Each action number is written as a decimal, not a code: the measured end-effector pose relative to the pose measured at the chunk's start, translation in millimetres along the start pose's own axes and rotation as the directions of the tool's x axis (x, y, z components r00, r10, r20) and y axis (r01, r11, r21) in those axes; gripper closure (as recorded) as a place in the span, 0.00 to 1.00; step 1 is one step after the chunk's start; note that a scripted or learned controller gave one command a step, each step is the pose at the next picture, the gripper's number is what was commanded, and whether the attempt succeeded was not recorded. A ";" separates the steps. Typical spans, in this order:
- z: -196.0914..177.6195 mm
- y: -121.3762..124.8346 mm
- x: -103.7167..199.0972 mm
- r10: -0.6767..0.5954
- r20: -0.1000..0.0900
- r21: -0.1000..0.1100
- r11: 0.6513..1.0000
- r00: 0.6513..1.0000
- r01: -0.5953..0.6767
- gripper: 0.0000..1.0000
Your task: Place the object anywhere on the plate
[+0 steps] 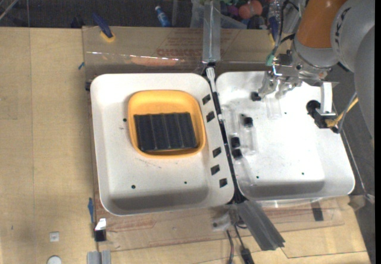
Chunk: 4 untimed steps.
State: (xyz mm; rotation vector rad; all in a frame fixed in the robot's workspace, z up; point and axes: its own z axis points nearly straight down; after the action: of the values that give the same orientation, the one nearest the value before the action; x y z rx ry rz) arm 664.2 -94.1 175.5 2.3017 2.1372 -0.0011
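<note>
Here, dark object (165, 132) on plate (138, 106), arm (333, 13) over right bin (333, 179)

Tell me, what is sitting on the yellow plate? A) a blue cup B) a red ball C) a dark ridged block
C, a dark ridged block lies flat on the yellow plate in the left bin.

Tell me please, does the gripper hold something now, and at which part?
It cannot be told. The gripper hangs over the far part of the right bin, and no object can be made out at it. The black ridged object lies on the yellow plate.
</note>
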 end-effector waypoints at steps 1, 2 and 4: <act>-40.9 1.8 13.3 -0.047 0.000 -0.002 0.999 0.999 0.047 1.00; -72.5 2.9 6.2 -0.137 0.001 -0.004 0.991 0.991 0.137 1.00; -94.5 2.9 8.4 -0.203 0.002 -0.004 0.979 0.979 0.203 1.00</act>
State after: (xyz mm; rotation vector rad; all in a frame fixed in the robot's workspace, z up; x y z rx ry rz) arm 667.7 -85.8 269.9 2.0695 2.3573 0.0017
